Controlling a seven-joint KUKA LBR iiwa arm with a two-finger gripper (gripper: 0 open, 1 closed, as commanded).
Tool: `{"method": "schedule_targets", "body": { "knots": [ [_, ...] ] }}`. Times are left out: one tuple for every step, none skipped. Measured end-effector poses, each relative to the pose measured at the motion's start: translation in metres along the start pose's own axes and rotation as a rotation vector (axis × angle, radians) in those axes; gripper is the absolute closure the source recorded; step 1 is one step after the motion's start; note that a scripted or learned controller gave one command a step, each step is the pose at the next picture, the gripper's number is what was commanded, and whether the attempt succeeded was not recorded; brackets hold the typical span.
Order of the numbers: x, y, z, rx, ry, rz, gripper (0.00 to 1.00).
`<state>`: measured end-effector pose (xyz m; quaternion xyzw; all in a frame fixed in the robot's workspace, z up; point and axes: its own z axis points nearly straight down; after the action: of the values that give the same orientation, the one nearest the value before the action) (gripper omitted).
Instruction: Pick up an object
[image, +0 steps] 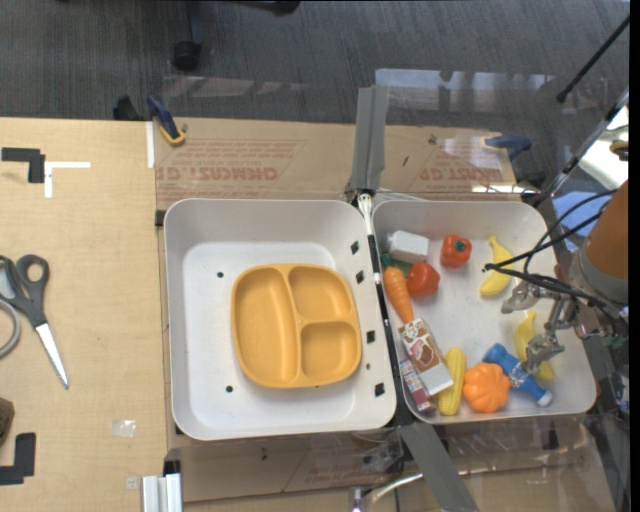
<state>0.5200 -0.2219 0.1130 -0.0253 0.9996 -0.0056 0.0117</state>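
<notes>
Hovering over the right bin, my pincer hangs near that bin's right wall, with my grey arm and its orange band coming in from the right edge. Its two metal fingers stand spread apart, and nothing sits between them; they grip no object. Just below the lower finger lie a blue piece and an orange pumpkin-shaped toy. A yellow piece lies partly under my fingers, and whether I touch it I cannot tell. Up and to the left of me is a banana, and further left a small red-orange fruit, a white block, a red tomato and a carrot. A printed box lies slantwise near the bin's left wall, with a yellow corn-like piece beside it. The left bin holds a yellow divided plate. Out on the bench, well away to the left, lie scissors.
</notes>
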Motion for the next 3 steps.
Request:
{"method": "schedule_targets", "body": {
  "knots": [
    [0.021,0.001,0.005,0.001,-0.018,0.102,0.0],
    [-0.038,0.043,0.02,-0.01,0.017,0.088,0.0],
    [-0.016,-0.001,0.019,-0.01,0.018,0.015,0.0]
  ]
}}
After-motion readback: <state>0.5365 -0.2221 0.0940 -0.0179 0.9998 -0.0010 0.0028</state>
